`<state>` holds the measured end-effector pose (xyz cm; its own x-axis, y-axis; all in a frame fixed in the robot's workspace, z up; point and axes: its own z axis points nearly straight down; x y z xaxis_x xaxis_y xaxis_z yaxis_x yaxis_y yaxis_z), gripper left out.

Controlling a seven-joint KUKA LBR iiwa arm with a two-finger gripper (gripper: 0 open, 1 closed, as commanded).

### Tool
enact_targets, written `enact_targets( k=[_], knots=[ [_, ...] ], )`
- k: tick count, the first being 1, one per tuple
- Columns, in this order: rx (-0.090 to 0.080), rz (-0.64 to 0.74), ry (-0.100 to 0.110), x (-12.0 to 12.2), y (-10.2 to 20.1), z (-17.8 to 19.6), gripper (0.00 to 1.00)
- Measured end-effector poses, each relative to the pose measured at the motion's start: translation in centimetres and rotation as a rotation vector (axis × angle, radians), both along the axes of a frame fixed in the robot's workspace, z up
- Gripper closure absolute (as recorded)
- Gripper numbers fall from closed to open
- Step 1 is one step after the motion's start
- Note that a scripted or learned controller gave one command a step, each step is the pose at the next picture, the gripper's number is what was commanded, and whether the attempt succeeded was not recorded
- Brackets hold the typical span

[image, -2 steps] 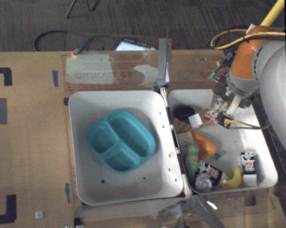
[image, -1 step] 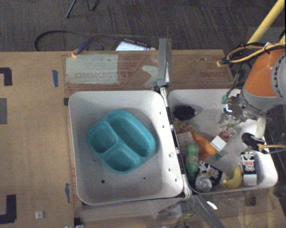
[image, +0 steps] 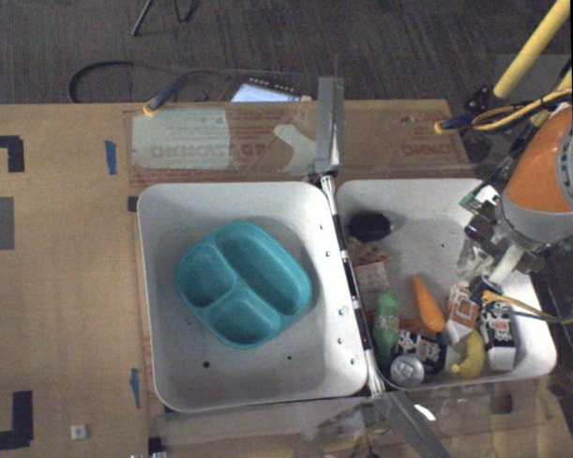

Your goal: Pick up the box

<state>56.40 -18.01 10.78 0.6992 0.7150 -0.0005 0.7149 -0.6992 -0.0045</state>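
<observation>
we see the box (image: 464, 311) in the right bin (image: 427, 218), near the carrot (image: 428, 305) and banana (image: 471, 356). our gripper (image: 483, 280) hangs just above it. the box looks light and stiff, so we should pinch its flat sides gently.

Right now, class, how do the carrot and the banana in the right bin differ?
The carrot is orange and tapers to a point; the banana is yellow and curved. The carrot lies mid-bin, while the banana sits nearer the front edge, between two cartons. Both are small food items in the right bin.
</observation>
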Motion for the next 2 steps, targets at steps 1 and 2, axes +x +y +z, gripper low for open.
enact_targets(
  k=[1, 2],
  knots=[
    [-0.003, -0.228, -0.007, -6.1, 4.0, -2.1, 1.0],
    [-0.006, 0.246, -0.014, -7.5, 7.2, -2.0, 1.0]
  ],
)
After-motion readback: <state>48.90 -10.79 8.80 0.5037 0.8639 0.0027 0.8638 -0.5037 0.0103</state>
